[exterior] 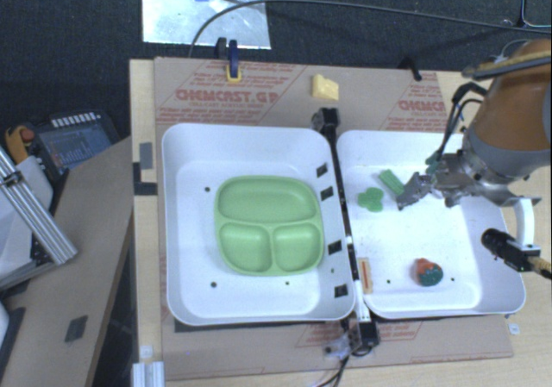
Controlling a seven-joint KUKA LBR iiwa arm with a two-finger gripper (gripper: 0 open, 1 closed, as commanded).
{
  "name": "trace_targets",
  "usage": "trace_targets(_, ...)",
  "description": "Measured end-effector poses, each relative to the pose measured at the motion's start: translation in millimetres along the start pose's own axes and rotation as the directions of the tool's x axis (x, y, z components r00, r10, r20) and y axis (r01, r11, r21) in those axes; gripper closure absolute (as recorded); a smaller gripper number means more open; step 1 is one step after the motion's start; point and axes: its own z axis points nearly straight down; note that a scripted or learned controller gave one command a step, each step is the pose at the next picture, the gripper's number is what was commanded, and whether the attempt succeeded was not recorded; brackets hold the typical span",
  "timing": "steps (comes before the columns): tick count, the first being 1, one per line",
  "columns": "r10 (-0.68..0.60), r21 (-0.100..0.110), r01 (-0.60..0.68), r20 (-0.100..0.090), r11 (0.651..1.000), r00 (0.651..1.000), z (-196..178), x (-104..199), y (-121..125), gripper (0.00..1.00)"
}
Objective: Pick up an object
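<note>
In the right bin (496, 290), over its upper middle: my gripper (412, 191), whose grip I cannot tell | nearest thing: green bar (391, 181) just left of my tip, long axis slanting down-right | green clover piece (371, 199) beside it; red-and-teal lump (428, 272) well below | floor flat and white, room on all sides.

Pale green tray (263, 226), green clover piece (371, 198), orange-and-teal toy (428, 272), white bins (185, 152).
</note>
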Motion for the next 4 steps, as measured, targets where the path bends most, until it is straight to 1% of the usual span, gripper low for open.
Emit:
trace_targets(1,-0.003,-0.014,0.003,0.001,1.000,1.000,-6.9,0.3,2.7,0.00)
trace_targets(2,-0.001,-0.010,0.001,0.000,1.000,1.000,34.6,-0.8,4.0,0.00)
trace_targets(3,-0.001,-0.011,0.001,0.001,1.000,1.000,82.1,0.2,14.6,0.00)
trace_targets(4,-0.001,-0.011,0.001,0.000,1.000,1.000,129.8,0.5,15.6,0.00)
